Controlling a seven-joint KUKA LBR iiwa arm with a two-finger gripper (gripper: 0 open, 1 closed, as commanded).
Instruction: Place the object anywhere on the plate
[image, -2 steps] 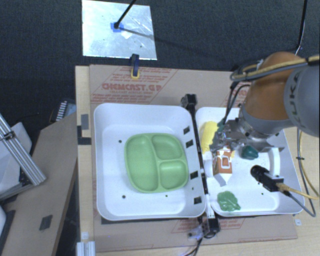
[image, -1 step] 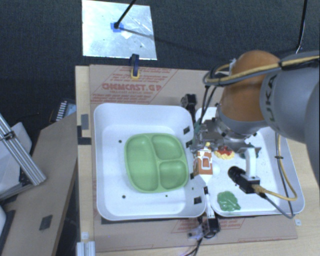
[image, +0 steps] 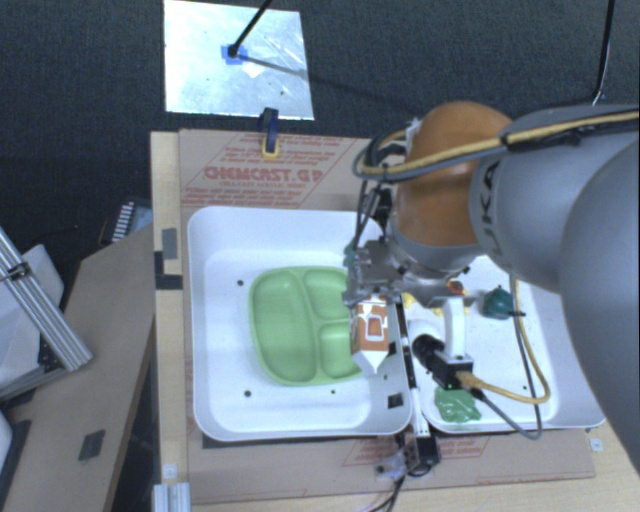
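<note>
1. Here the green plate (image: 295, 325), divided into compartments, lies in the left white bin (image: 215, 260) on the tabletop.
2. The gripper (image: 372, 300) hangs over the plate's 3 o'clock rim, beneath the arm's orange band (image: 450, 170).
3. The object (image: 372, 338), a small carton with orange and white print, hangs upright just below the gripper, its lower end at the plate's 4 o'clock edge, near the wall between the 2 bins.
4. The jaws appear clenched on the carton's top; the contact itself is partly hidden by the wrist, so this is a judgement.
5. Handling, judged: the carton looks light, thin-walled and crushable, with smooth printed faces that could slip. The flat opposite faces near its top offer the best hold.
6. The right bin (image: 500, 340) holds a green item (image: 457, 406) at 5 o'clock and a teal item (image: 495, 301) at 3 o'clock of the carton.
</note>
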